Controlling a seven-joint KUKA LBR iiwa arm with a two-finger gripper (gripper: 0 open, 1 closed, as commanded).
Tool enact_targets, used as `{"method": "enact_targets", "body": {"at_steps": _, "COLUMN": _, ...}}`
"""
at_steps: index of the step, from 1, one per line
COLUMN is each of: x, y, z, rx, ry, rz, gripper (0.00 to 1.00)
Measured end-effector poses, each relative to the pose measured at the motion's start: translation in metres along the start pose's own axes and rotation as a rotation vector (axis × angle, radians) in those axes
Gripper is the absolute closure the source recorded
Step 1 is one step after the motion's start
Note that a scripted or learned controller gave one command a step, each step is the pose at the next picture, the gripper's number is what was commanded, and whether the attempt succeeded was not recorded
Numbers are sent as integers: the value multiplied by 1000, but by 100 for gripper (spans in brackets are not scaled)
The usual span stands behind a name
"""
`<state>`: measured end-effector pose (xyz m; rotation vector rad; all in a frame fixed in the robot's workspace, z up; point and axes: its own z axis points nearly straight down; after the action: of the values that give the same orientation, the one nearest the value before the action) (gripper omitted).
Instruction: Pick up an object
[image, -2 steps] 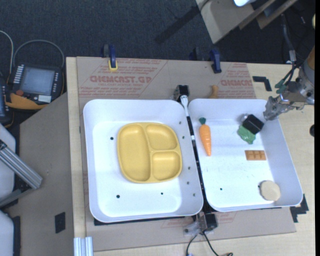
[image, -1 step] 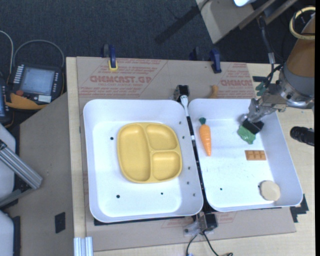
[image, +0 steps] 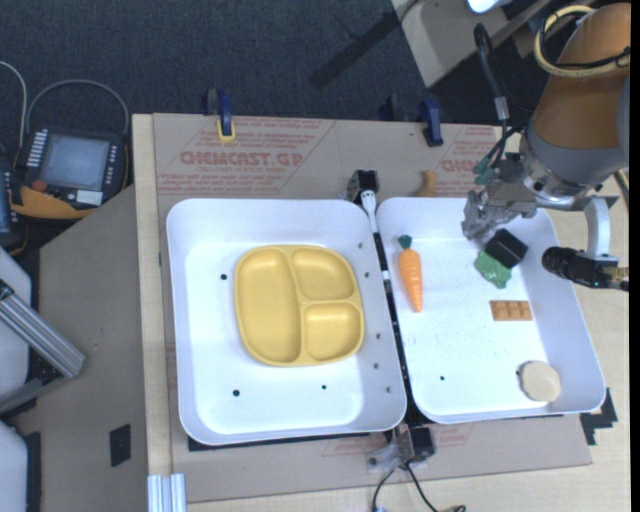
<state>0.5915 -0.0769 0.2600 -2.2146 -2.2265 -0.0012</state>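
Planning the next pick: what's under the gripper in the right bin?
Under the gripper a green object pokes out on the right bin floor. Its upper part is covered, so its full shape can't be seen.

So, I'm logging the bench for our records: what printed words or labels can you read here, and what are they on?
"CHEMCAST GP", roughly, in red on the brown board behind the left bin; its letters are blurred.
A partial red repeat behind the right bin: unreadable.
The handheld screen: too small to read.
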Motion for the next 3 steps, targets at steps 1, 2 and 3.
{"method": "enact_targets", "body": {"at_steps": 1, "x": 45, "y": 12, "z": 9, "rx": 0, "ry": -1, "rz": 0, "gripper": 100}}
{"method": "enact_targets", "body": {"at_steps": 2, "x": 107, "y": 10, "z": 22, "rx": 4, "ry": 0, "rz": 0, "gripper": 100}}
{"method": "enact_targets", "body": {"at_steps": 3, "x": 150, "y": 15, "z": 28, "rx": 0, "ry": -1, "rz": 0, "gripper": 100}}
